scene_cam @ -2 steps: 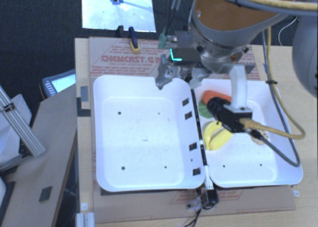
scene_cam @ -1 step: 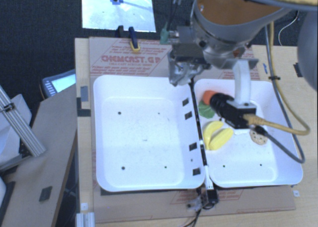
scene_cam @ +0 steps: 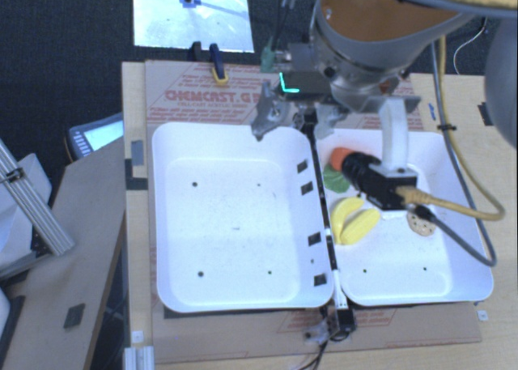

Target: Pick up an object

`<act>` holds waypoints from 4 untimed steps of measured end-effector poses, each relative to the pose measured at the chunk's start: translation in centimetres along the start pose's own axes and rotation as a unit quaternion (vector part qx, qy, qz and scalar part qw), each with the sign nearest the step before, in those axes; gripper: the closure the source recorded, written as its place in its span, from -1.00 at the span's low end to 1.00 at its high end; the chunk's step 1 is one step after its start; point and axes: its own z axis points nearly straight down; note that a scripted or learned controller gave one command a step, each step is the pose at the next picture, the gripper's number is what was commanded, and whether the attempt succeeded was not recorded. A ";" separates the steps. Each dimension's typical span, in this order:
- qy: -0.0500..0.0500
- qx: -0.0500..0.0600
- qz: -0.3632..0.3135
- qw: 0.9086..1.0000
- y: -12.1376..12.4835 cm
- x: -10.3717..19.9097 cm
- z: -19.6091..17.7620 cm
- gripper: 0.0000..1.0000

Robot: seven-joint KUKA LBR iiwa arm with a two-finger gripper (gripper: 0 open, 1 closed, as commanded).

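Hovering over the shallow white right bin (scene_cam: 453, 279), my gripper (scene_cam: 293, 121) — finger state I cannot tell — sits above a yellow banana-shaped toy (scene_cam: 354, 223).

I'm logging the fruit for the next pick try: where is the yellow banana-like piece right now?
The yellow piece lies in the right bin, close to the divider between the bins, just below the green item and left of the small brown cookie.
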 end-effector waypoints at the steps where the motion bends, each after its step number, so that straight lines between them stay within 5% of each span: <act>1: 0.001 -0.001 -0.003 1.000 0.1 0.0 -1.1 1.00; 2: 0.000 -0.001 -0.003 1.000 0.1 0.0 -1.1 -1.00; 3: 0.001 -0.002 -0.005 1.000 0.1 0.0 -2.2 1.00; 4: -0.003 0.008 0.005 1.000 -0.3 2.8 9.5 1.00</act>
